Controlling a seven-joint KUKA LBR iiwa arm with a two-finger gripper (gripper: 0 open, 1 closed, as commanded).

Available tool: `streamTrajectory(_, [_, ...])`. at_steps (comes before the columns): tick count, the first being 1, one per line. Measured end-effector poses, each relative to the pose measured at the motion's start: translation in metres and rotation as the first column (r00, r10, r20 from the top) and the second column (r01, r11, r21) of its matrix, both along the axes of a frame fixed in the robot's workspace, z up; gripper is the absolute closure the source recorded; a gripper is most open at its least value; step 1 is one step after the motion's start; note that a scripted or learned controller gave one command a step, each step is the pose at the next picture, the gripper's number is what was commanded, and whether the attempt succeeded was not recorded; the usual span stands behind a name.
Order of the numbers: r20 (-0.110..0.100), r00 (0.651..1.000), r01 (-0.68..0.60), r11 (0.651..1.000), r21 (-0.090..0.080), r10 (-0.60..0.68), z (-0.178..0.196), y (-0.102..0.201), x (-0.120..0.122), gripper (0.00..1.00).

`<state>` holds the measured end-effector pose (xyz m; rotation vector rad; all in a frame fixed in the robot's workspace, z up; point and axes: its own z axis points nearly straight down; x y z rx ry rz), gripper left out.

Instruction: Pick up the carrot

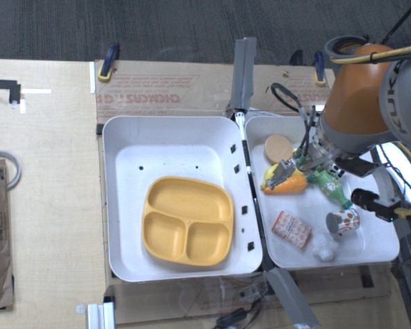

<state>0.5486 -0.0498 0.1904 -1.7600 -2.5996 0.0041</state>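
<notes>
Gripper [285, 175] lowered onto carrot [291, 183] in right bin [370, 252], centre-right of frame, positioned for grasp; finger state cannot be told, contact seemingly made.

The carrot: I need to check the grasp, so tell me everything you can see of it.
The carrot is orange, smooth and plastic-looking, like a toy, with green leaves trailing to the right. It lies roughly level in the right bin, near that bin's left wall, just below a round tan disc. The gripper sits down over its left end, hiding part of it, beside something yellow.
</notes>
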Motion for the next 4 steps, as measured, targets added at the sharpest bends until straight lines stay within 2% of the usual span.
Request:
streamTrajectory(1, [0.001,0.976,0.218,0.976,0.000,-0.218,0.000,0.017,-0.001,0.00])
streamTrajectory(2, [0.001,0.969,0.247,0.969,-0.001,-0.247,0.018,0.003,-0.017,0.00])
streamTrajectory(3, [0.000,0.915,0.405,0.915,-0.002,-0.405,0.000,0.016,-0.007,0.00])
streamTrajectory(4, [0.002,0.887,0.462,0.887,-0.002,-0.462,0.000,-0.018,-0.003,0.00])
